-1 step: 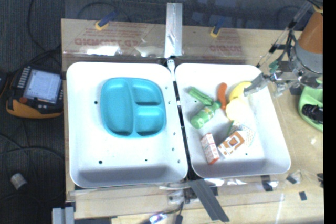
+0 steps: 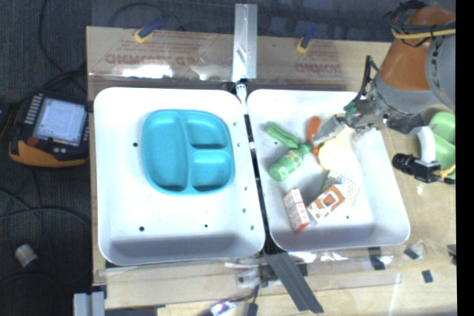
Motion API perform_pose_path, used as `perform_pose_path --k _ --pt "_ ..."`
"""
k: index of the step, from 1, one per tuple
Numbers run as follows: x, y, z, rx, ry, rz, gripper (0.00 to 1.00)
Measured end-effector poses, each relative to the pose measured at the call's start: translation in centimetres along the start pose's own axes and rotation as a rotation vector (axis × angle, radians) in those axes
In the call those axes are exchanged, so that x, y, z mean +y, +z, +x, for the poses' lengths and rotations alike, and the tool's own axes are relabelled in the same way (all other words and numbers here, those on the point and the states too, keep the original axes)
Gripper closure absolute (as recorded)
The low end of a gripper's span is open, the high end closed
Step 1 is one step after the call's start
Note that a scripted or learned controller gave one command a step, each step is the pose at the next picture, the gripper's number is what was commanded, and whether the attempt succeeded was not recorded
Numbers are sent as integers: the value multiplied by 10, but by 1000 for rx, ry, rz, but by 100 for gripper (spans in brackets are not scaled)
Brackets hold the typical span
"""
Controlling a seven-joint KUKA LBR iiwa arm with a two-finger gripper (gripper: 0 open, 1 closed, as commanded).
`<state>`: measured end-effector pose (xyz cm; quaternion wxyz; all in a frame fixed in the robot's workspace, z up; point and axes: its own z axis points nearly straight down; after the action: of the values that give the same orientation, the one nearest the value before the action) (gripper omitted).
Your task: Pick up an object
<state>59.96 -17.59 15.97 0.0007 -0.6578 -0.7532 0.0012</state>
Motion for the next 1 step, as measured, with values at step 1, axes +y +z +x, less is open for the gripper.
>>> perform_pose_path --k 1 --pt "31 70 -2 -8 -76 -11 0"
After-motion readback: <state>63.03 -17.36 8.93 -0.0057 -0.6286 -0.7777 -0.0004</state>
